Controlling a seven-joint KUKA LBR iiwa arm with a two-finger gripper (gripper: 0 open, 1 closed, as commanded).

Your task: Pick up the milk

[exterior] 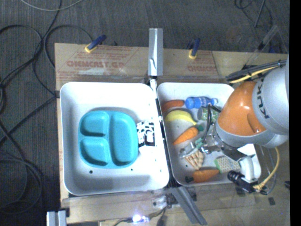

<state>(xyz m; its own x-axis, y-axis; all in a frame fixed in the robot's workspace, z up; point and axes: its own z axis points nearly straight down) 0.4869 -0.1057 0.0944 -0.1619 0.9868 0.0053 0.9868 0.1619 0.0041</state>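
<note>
- Progress: the gripper is low in the right bin, among the toy food; whether it is apart or together cannot be told, and nothing is seen held.
- Task item: the milk (judged to be the small black-and-white carton) lies in the left bin, just beside the blue tray; the pick looks undone.
- Right bin: blue bottle, yellow fruit, two carrots.
</note>
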